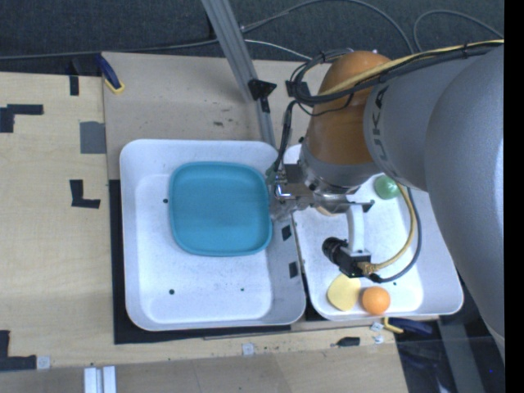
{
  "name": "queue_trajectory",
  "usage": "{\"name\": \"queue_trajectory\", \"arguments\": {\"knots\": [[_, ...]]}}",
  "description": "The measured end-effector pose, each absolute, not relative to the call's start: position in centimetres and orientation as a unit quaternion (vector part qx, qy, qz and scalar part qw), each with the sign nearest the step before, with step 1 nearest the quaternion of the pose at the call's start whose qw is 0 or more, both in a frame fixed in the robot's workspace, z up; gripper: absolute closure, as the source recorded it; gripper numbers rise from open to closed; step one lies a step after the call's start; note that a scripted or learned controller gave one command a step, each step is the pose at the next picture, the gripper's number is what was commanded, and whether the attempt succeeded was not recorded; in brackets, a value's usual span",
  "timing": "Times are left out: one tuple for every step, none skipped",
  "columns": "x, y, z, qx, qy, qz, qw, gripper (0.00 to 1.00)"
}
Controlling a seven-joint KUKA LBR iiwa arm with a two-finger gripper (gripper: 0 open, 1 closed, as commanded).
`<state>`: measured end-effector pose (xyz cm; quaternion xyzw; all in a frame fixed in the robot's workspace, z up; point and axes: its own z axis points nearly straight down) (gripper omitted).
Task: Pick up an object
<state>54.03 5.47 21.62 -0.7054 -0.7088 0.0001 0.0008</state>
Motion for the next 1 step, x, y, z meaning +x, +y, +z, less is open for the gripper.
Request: {"name": "queue_trajectory", "arguments": {"knots": [[54.0, 9.74, 22.12, -0.706, -0.709, 0.0, 0.0, 1.0]]}}
